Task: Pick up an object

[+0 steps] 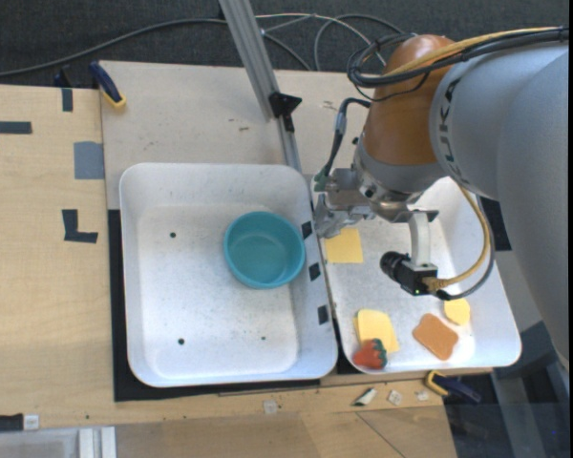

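My gripper (332, 219) hangs over the near-left part of the right bin (501, 346), close to the wall between the two bins. Just below it a flat yellow slice (345, 247) lies on the bin floor, its upper edge partly covered by the gripper. Further toward the front lie a yellow block (376, 327) with a small red and green piece (370, 355) against it, an orange slab (435, 336) and a small yellow piece (456, 311). A teal bowl (263, 248) stands upright in the left bin (162, 284).
The grey arm with its orange band (411, 93) covers the back of the right bin. A black cable and connector (406, 272) hang beside the gripper. A slanted metal pole (258, 65) rises behind the left bin.
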{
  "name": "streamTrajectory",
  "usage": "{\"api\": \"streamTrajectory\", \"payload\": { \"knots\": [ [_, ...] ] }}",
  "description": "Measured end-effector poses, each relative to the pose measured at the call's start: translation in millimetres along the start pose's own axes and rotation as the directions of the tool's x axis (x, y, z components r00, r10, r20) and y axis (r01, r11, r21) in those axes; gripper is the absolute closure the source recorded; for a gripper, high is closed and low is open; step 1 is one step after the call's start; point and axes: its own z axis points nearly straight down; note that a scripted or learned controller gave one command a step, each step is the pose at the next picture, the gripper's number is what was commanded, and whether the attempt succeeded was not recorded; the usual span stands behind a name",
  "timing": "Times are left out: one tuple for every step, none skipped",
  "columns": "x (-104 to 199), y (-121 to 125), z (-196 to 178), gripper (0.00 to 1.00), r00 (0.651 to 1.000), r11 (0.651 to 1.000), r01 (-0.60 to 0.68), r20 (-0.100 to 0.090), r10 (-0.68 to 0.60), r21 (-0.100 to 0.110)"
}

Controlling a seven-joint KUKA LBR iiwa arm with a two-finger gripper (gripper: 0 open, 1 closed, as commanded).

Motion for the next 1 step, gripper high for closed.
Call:
{"api": "streamTrajectory", "payload": {
  "knots": [
    [56.9,-10.6,-12.3,1.0,1.0,1.0,0.001,0.0,-0.001,-0.001]
  ]
}}
